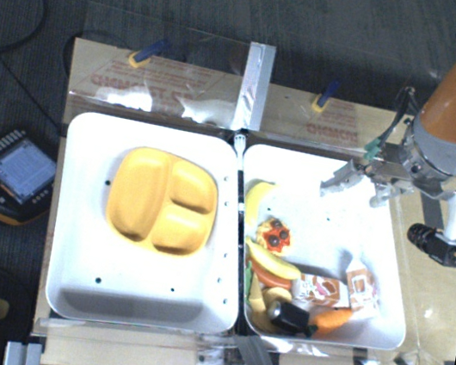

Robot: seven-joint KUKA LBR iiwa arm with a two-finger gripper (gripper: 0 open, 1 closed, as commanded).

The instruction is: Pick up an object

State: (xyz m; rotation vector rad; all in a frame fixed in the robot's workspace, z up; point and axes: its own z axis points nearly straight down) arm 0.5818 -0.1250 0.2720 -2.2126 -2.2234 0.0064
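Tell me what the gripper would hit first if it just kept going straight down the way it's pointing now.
Probably bare bin floor. The open gripper hangs over the right bin's upper part, fingers apart, with white floor beneath. The banana and snack packets lie nearer the front. Depth is hard to judge from this slanted view.

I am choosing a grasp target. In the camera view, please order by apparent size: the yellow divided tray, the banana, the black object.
1. yellow divided tray
2. banana
3. black object, partly hidden among other items, so its size is unsure.

Bright even overhead light; white bins near blown out, soft shadows, img slightly soft, dark floor.
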